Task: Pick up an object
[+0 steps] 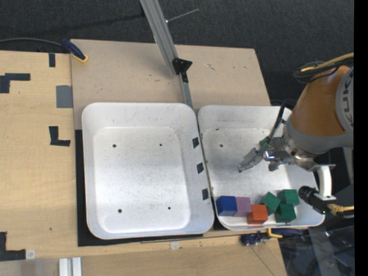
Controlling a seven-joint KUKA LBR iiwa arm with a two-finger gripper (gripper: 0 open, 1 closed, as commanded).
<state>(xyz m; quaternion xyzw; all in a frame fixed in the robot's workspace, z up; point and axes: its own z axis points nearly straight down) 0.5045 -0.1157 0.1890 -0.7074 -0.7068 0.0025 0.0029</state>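
Several small blocks lie along the front edge of the right bin (230, 119): a blue cube (226, 204), a pale purple cube (243, 204), an orange cube (258, 213) and three green blocks (271, 200), (290, 197), (285, 213). My gripper (248, 162) hangs over the middle of the right bin, slanting down to the left. It is behind the blocks, a good way above the blue and purple cubes, and touches none of them. Nothing shows in its grasp.
The left bin (92, 119) sits beside the right one, their rims meeting at the centre. A grey metal pole (164, 33) slants in from the top to the bins' back edge. The arm's orange band (322, 105) looms over the right bin's right side.
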